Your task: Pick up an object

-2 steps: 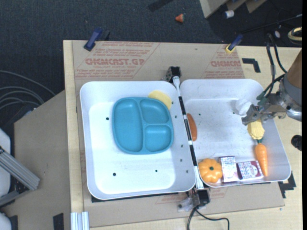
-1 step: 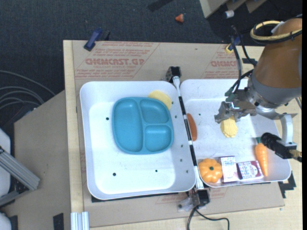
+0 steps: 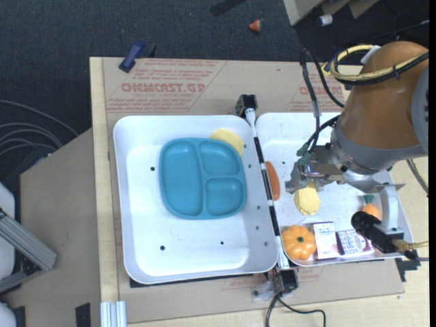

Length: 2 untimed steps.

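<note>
My gripper hangs over the right bin, at the end of the grey and orange arm. A yellow corn cob lies just below the gripper tip, close to it or touching it; I cannot tell which. An orange sausage lies along the bin's left wall. A small orange pumpkin sits at the front left corner, beside a flat printed packet. A small orange item lies farther right, partly hidden by the arm's parts.
The left bin holds a blue divided plate with a yellow rounded item at its far right corner. Black clips join the bins. Cables trail over the right bin's back.
</note>
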Tool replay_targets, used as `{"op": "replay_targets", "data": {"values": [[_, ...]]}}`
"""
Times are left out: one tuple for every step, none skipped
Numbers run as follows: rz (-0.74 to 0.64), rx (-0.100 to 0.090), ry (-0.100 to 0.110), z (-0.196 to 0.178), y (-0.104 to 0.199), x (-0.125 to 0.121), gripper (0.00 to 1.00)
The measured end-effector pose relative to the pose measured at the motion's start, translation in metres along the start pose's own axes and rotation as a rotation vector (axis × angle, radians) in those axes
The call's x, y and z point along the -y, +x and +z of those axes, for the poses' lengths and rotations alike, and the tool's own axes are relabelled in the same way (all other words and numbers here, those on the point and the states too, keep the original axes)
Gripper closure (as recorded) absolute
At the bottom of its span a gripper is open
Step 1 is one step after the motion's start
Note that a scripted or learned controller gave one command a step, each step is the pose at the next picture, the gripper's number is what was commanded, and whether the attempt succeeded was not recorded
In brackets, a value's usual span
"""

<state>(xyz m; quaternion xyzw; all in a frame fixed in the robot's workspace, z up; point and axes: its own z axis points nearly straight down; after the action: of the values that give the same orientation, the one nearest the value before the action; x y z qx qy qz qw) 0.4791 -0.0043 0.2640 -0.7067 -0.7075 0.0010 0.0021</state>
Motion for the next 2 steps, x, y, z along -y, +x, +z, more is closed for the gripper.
{"op": "replay_targets", "data": {"values": [[0.0, 0.001, -0.003, 0.007, 0.074, -0.004, 1.0], [0.003, 0.001, 0.0, 0.025, 0.036, 0.0, 1.0]]}}
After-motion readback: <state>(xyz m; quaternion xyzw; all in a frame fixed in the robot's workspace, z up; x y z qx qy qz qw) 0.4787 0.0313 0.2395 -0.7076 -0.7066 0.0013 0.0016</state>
